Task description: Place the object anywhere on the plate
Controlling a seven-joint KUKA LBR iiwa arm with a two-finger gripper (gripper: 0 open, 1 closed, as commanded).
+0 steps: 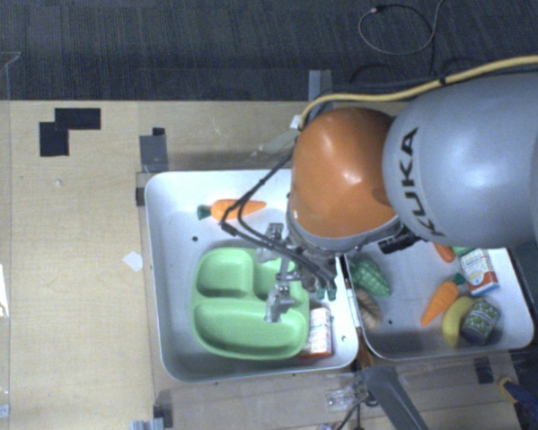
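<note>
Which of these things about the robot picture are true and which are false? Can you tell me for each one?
1. The green plate sits in the left bin. True.
2. A carrot lies in the left bin above the plate. True.
3. The pincer is over the right bin. False: it is over the green plate's right part, in the left bin.
4. The right bin holds a banana. True.
5. The carrot in the left bin lies on the plate. False: it lies on the bin floor, apart from the plate.
6. The band on the arm is blue. False: it is orange.
</note>
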